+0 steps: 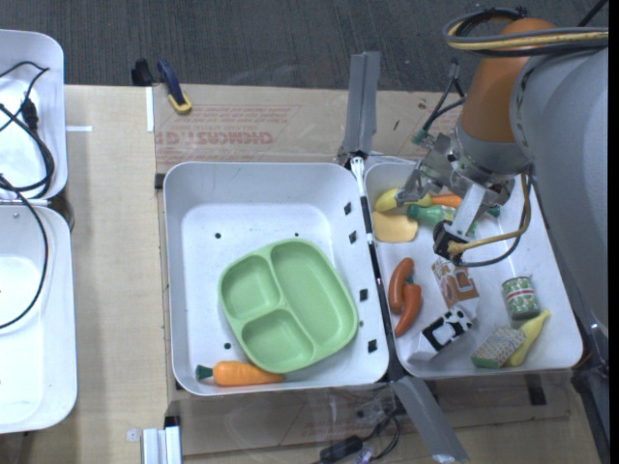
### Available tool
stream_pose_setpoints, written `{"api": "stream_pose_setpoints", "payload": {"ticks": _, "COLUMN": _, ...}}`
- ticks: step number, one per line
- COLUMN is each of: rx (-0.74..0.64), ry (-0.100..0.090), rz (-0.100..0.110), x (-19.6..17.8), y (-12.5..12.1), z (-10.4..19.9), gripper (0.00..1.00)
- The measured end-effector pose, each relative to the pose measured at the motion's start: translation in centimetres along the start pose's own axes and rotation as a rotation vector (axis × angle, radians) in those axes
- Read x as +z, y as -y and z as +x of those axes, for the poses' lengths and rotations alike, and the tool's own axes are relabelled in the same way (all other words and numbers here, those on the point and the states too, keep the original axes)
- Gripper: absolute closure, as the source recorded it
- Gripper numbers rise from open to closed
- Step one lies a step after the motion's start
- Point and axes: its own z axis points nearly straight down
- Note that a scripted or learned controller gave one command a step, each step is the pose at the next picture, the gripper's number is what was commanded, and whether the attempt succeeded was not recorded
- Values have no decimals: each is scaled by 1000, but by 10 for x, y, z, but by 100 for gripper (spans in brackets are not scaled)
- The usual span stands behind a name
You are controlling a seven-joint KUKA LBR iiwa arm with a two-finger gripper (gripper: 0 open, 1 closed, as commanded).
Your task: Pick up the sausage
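The sausage (398, 283), a short red-orange link, lies in the right bin (561, 288) near its left wall. A similar red-orange piece (410, 308) lies right beside it, slightly lower. My gripper (435, 213) hangs over the far end of the right bin, up and to the right of the sausage and well apart from it. Under the gripper sit a yellow toy (395, 225) and a small orange and green piece (437, 202). Nothing of the sausage is in the gripper.
The left bin (193, 220) holds a green divided plate (286, 305) and a toy carrot (237, 374) at its front edge. Near the right bin's front lie a black and white carton (449, 330), a can (520, 297), a green wedge (497, 347) and a small box (453, 283).
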Motion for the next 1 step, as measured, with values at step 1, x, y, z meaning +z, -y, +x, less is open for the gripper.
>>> {"api": "stream_pose_setpoints", "payload": {"ticks": 1, "rx": 111, "ry": -1, "rz": -2, "x": 89, "y": 10, "z": -71, "gripper": 0}}
